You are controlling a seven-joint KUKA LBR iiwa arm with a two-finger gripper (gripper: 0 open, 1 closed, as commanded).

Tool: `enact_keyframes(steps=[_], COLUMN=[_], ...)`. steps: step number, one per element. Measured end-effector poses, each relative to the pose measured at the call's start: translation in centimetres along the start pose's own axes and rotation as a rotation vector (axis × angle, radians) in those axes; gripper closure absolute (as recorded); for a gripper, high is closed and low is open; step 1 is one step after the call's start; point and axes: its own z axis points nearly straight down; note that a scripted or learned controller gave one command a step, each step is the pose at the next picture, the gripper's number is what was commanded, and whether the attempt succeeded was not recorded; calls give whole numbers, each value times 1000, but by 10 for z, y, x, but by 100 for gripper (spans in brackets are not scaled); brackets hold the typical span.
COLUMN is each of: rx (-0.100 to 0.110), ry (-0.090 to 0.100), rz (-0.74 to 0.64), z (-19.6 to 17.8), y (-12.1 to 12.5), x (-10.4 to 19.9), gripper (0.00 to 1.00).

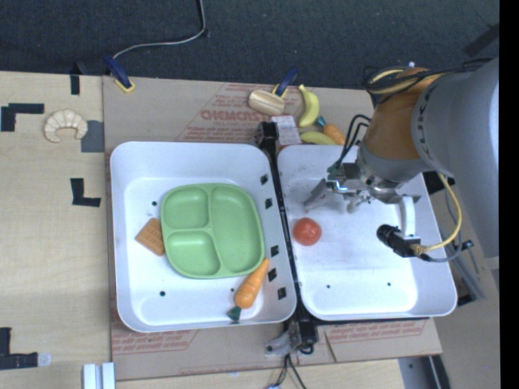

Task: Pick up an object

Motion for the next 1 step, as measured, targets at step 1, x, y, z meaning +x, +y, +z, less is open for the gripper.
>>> enact_keyframes(steps=[1], rx=[-7], ry=[-5], rz=[2], z=[23], y=[18], x=[-111], gripper=[0])
